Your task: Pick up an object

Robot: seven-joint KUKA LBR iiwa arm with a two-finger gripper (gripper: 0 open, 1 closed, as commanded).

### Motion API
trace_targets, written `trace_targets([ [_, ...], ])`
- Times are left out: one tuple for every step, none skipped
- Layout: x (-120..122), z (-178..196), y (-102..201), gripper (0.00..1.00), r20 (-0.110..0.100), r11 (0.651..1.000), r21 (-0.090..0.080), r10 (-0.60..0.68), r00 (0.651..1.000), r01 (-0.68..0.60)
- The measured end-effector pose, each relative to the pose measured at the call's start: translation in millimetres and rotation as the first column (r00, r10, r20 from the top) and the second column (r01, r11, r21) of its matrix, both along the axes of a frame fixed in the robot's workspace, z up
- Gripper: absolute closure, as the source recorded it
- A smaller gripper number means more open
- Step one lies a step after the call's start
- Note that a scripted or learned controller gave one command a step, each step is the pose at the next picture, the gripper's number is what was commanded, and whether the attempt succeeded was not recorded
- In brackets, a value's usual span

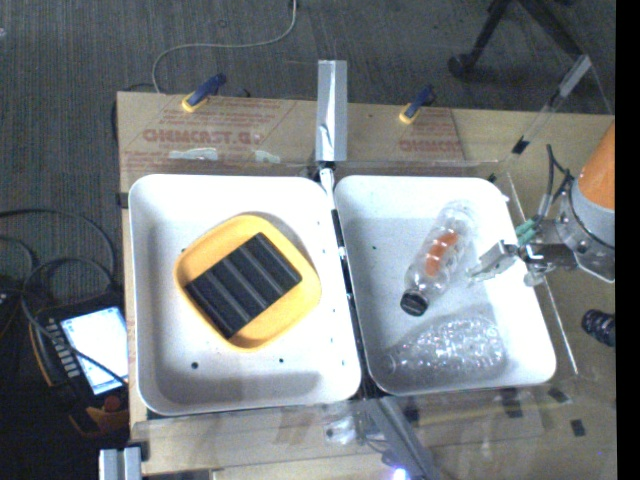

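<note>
The arm (600, 193) reaches in from the right — wrist low, fingers (497, 259) pointing left.

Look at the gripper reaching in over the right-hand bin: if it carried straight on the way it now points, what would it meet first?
Probably the clear plastic bottle. The gripper points leftward across the right bin, and the bottle lies just beyond its tip. Its height above the bottle is unclear, so it might pass over.
</note>
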State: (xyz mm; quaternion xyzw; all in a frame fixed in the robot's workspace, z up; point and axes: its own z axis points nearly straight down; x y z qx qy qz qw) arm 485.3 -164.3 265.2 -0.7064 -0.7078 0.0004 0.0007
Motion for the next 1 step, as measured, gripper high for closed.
trace_targets([
  [30.4,-81.2,15.3,0.0,0.0,0.99,0.001,0.138,0.99,-0.138],
])
